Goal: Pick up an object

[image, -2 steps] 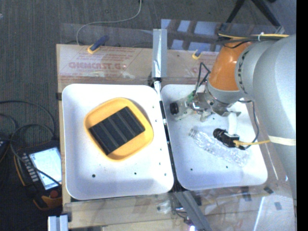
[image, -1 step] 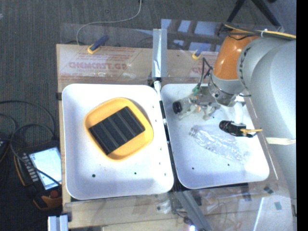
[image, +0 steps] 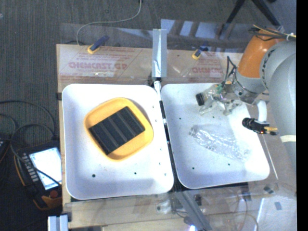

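Your gripper (image: 217, 101) hangs over the right bin's (image: 183, 170) far side; its opening can't be told. The clear plastic piece (image: 219, 141) lies just nearer, and a poorly aimed closing could slide off that thin, slick film.

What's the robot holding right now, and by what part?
It cannot be told. The gripper sits over the right bin, above the clear plastic piece, with nothing visibly between it.

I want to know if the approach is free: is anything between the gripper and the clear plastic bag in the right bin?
Nothing visible. The gripper sits over the right bin, with bare white floor between it and the clear plastic bag.
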Available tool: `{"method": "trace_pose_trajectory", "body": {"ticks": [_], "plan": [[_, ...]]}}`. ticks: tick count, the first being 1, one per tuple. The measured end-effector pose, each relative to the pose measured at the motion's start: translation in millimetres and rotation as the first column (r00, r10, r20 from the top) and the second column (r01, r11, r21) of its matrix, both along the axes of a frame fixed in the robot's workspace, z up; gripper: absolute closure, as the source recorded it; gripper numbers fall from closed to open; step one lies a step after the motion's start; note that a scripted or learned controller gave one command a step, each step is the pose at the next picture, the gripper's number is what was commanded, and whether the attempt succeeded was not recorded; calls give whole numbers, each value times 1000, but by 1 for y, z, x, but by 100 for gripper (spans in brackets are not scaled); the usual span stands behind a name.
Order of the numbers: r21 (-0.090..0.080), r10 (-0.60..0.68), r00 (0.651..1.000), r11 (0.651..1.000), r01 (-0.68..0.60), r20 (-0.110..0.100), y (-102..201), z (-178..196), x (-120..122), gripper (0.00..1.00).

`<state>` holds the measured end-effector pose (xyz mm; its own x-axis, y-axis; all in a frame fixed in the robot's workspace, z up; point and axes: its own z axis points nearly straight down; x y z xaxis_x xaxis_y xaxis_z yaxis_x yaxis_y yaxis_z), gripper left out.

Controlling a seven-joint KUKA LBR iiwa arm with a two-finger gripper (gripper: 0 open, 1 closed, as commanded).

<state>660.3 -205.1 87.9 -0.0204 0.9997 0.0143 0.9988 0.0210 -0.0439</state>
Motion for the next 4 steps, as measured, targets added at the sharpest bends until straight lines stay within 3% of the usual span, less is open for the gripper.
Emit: {"method": "trace_pose_trajectory", "body": {"ticks": [1, 2, 3, 4], "plan": [[-13, 70, 997, 997, -69, 22, -6, 26, 3, 0], [-16, 91, 995, 996, -90, 43, -19, 53, -31, 0], [-10, 96, 994, 995, -96, 42, -7, 8, -62, 0], [-3, 127, 992, 992, -128, -20, 0, 1, -6, 0]]}}
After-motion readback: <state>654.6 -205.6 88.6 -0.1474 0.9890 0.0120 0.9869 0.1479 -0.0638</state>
